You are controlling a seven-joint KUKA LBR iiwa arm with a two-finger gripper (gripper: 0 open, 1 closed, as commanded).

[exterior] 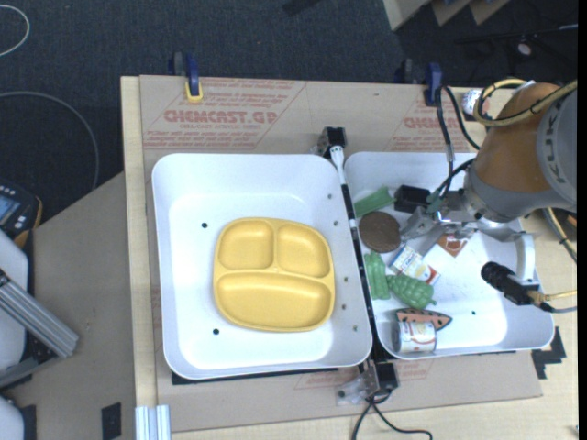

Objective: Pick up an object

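Down at the near edge of the right bin (514, 337), a small can with a white and orange label (420, 329) lies on its side against the front wall. Just behind it, a bumpy green piece (410, 289) rests beside a long green strip (375, 274) hugging the divider. A small white carton with red and yellow print (412, 264) sits right above them, touching the green piece. Further back, a brown round disc (380, 232) lies flat, with a green flat piece (373, 201) tilted behind it near the far wall. The gripper (431, 225) is low in the bin, just right of the disc and above the carton; whether its fingers are apart or together, I cannot tell, and nothing is visibly held. A red and white item (452, 243) peeks out under the wrist. Over in the left bin (183, 273), a yellow divided plate (273, 274) sits at the centre, well apart from the arm.
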